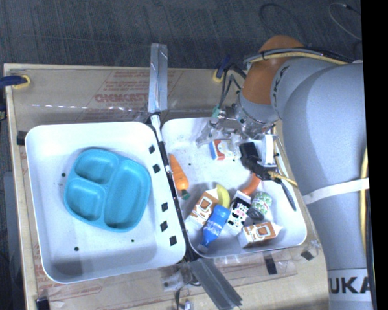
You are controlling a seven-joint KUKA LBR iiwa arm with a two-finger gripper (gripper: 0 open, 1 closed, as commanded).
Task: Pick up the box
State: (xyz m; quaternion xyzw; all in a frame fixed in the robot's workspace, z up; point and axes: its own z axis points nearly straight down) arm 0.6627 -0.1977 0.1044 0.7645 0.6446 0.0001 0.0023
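The hand (235,131) hangs low over the far part of the right bin (295,233), beside a small red-and-white carton (222,149); its grip state I cannot tell. The box (260,233), brown and white, lies at the near right corner among crowded clutter, well apart from the hand.

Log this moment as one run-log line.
arm: over right white bin | gripper: above far end, by small red-and-white item | brown-and-white carton box: near corner, untouched | blue divided tray: left bin
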